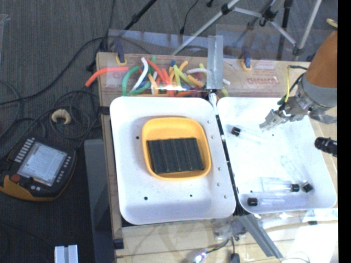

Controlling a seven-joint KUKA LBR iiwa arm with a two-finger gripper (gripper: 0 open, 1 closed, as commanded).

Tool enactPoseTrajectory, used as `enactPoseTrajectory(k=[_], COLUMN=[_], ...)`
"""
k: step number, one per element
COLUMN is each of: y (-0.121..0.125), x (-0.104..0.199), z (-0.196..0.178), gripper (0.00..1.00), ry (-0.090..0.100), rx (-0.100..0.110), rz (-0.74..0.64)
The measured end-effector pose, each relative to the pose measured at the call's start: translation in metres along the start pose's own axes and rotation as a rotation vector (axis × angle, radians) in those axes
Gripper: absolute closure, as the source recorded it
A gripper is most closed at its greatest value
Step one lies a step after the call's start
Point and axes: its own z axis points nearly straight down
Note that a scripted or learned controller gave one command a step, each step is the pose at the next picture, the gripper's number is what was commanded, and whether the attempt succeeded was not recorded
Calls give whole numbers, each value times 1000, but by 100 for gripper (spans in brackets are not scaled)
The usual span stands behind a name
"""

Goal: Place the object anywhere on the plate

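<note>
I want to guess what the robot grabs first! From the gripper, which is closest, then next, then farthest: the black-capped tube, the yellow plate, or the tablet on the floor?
From the gripper:
1. Tube, right bin, just left of it.
2. Plate, left bin.
3. Tablet, floor, far left.

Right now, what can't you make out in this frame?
- Gripper: small and blurred in the camera view; open or shut, or holding anything, cannot be told.
- Clear tubes with black caps in the right bin: transparent on white, so outlines and count are unsure.
- Dark ridged thing on the yellow plate: too low-detail to identify.
</note>
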Motion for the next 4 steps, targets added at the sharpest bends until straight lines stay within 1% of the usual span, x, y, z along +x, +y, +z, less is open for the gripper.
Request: enactPoseTrajectory(k=[1,2,3,4], y=[-46,-15,-14,24], x=[166,212,258,291], z=[-17,10,9,10], gripper=[100,100,100,100], ry=[5,4,5,4], rx=[1,1,-1,0], rz=[138,35,-210,-276])
